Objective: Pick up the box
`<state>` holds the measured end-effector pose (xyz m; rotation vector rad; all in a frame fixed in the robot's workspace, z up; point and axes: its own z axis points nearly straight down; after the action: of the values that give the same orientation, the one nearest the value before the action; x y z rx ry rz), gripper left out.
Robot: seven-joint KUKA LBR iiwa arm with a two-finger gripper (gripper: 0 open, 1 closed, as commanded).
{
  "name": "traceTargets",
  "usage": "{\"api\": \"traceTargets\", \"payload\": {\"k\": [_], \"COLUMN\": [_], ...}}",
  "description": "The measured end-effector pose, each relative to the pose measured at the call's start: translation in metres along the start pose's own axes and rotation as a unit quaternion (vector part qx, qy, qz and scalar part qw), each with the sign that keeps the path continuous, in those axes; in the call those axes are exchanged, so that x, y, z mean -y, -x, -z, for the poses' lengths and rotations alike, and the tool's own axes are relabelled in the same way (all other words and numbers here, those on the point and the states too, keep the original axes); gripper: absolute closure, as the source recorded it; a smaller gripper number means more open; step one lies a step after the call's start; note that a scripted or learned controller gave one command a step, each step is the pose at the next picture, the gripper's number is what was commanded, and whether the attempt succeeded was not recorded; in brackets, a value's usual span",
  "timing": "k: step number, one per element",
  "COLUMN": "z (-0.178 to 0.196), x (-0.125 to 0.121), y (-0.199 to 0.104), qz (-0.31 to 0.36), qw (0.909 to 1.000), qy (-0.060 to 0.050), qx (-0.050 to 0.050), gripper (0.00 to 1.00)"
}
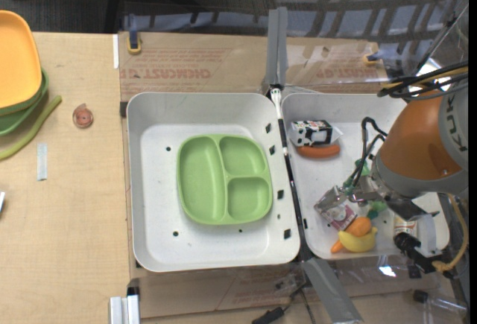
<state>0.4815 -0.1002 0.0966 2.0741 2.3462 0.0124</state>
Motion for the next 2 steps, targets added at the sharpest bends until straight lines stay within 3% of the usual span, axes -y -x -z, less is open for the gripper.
{"api": "traceTargets", "payload": {"k": [1, 2], "z": [0.0097, 0.0097], "x": [-0.0007, -0.0007], "y": [0.0023, 0.0024], "qz": [-0.002, -0.002], "qw": [1.0000, 1.0000], "qy": [0.001, 0.001], "qx": [0.002, 0.002], "gripper": [1.00, 0.00]}}
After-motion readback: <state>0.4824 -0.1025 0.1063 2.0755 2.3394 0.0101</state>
